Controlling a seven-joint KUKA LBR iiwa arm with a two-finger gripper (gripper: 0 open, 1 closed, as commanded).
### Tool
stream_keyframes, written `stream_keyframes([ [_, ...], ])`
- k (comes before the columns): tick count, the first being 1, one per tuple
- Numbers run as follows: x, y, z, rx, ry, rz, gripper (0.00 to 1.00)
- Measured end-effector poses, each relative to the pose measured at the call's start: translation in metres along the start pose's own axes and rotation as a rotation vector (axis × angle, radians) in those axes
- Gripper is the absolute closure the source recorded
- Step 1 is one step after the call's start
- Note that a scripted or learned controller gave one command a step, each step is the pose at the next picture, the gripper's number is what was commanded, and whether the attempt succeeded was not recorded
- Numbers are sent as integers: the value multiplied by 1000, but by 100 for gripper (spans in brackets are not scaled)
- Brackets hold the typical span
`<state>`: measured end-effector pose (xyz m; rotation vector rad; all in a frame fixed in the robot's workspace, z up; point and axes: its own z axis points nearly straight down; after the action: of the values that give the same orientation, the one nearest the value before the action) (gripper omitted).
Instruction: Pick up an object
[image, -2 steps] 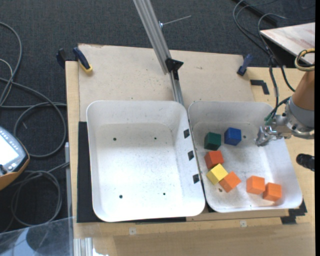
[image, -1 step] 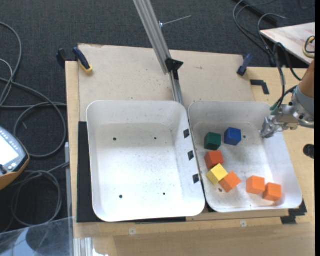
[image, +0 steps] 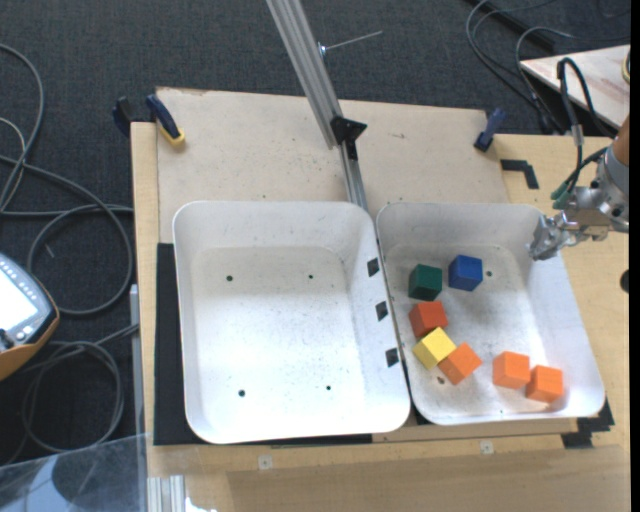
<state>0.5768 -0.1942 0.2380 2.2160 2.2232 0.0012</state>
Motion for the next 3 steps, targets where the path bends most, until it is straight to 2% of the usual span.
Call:
stream_keyframes([
  [2, 114, 2, 18, 9, 5, -4, 100],
  [3, 173, 8, 7, 4, 3, -4, 100],
])
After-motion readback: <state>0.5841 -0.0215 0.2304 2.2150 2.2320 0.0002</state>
